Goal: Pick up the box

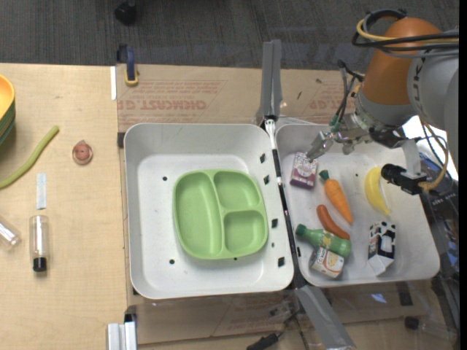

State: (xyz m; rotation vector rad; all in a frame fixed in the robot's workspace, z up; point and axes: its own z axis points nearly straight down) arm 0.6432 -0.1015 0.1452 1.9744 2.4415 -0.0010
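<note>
A small white and purple box (304,171) stands in the right bin (430,257), near its left wall at the back. My gripper (322,145) hangs just above and to the right of this box, close to its top corner; nothing shows in its grasp. A black and white carton (381,240) lies at the bin's front right, well away from the gripper.
The right bin also holds a carrot (338,199), a red sausage-like piece (332,222), a green bottle (323,239), a small jar (327,263) and a banana (375,189). A green divided plate (219,214) lies in the left bin (146,195).
</note>
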